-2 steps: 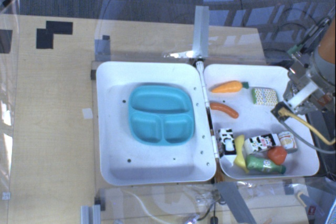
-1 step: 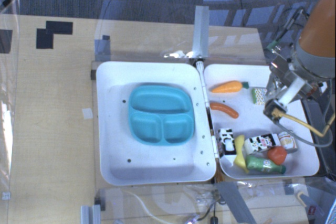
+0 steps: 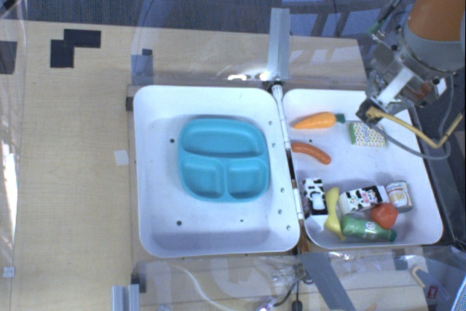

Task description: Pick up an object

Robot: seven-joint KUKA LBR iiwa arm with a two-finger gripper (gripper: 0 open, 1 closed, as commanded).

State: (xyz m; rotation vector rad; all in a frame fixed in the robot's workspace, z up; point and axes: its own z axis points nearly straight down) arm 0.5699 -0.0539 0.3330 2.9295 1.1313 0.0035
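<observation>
The right bin [image 3: 429, 178] holds several small items. An orange carrot [image 3: 317, 121] lies at its far left, with a reddish sausage [image 3: 311, 151] just below it. A green-and-white speckled block [image 3: 367, 135] lies near the far right. Along the near edge are a cow-patterned carton [image 3: 313, 198], a yellow banana [image 3: 332, 211], a second cow-patterned carton [image 3: 362, 198], a small can [image 3: 397, 194], a red tomato [image 3: 384, 215] and a green bottle [image 3: 368, 229]. My gripper [image 3: 384, 87] hangs over the bin's far right corner, just above and right of the speckled block, with nothing seen in it.
The left bin [image 3: 156, 156] holds a blue divided tray [image 3: 222, 159] in its middle. A metal post [image 3: 279, 47] stands behind the rim that the two bins share. Bare wooden bench [image 3: 65, 156] stretches to the left.
</observation>
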